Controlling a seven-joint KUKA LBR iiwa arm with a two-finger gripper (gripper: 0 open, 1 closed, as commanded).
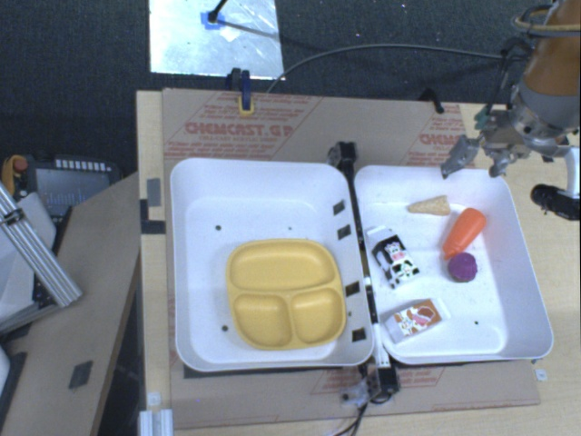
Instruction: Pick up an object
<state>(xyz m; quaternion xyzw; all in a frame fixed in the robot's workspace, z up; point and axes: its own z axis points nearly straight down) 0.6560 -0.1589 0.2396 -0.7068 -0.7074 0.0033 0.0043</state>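
My gripper [477, 159] hangs open above the far right corner of the right bin [517, 334], with nothing between its fingers. In that bin lie an orange carrot [464, 230], a purple ball [462, 267], a tan cone-shaped piece [428, 206], a black-and-white cow-patterned carton [393, 258] and a small printed box [414, 321]. The carrot and the cone are nearest the gripper, just in front of it and lower in the view.
The left bin [195, 207] holds a yellow divided plate [285, 292]. A black divider with clips [357, 243] runs between the bins. A cable arcs over the back of the bench. A metal sheet [215, 24] lies on the floor beyond.
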